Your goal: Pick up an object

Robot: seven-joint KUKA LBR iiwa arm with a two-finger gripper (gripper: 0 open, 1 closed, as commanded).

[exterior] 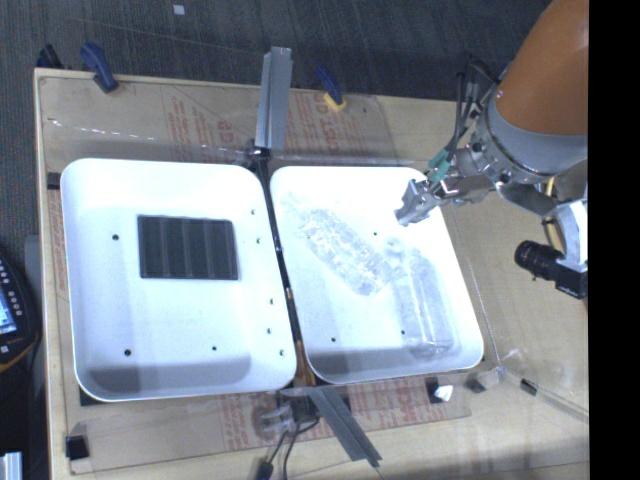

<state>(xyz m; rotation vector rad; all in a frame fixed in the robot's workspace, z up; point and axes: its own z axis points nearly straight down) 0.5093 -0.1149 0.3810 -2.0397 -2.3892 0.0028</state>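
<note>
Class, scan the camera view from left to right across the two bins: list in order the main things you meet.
Left white bin → dark grey ribbed block → right white bin → crumpled clear plastic bottle → second clear bottle, with the gripper above it → grey arm with orange band.

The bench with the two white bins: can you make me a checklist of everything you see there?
Surface: wooden bench bearing a left bin and a right bin, side by side.
Job's things: two clear plastic bottles lying in the right bin, one crumpled, one nearer its right wall.
Clutter: dark ribbed rectangle lying flat in the left bin.
Gripper: gripper above the right bin's far right corner, nothing seen between its fingers; open or shut cannot be told.
Cables: wires running along the wrist.
Surroundings: blue clamps on the far edge, dark carpet beyond.
</note>
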